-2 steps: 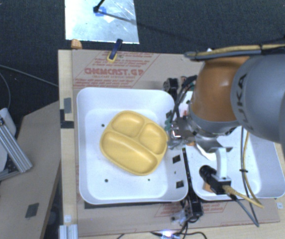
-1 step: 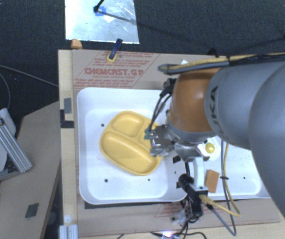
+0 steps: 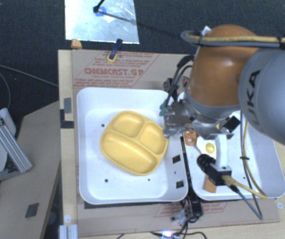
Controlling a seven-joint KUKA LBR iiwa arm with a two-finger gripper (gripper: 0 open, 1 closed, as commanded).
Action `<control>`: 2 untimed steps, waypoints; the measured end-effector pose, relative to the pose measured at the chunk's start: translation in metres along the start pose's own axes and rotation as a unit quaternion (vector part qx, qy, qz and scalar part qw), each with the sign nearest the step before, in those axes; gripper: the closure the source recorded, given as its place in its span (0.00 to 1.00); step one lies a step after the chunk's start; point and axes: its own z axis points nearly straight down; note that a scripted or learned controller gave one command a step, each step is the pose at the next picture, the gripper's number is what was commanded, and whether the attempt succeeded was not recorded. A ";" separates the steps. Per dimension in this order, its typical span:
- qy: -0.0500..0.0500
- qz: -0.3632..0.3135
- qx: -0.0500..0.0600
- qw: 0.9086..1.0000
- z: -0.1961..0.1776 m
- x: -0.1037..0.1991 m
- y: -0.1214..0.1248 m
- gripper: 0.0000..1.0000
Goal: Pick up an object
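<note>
A yellow three-compartment plate [image 3: 132, 142] lies in the left bin [image 3: 90, 183], tilted toward the middle. My gripper [image 3: 171, 127] hangs over the divider between the bins, right at the plate's right rim; the wrist hides its tips. In the right bin [image 3: 276, 183], just right of the gripper, I see a small orange-brown piece [image 3: 190, 136] and a white toy fried egg with a yellow yolk [image 3: 209, 147]. A brown block [image 3: 210, 185] lies near that bin's front edge. The arm covers most of the right bin.
The bins stand on a cardboard sheet [image 3: 127, 68]. Behind it lie a blue and yellow tool [image 3: 115, 50] and a shiny foil sheet [image 3: 102, 14]. An aluminium frame [image 3: 5, 143] stands at the left.
</note>
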 end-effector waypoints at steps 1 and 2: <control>-0.001 -0.003 0.003 1.000 -0.006 0.001 -0.001 1.00; -0.003 0.003 0.010 1.000 0.131 -0.006 0.072 1.00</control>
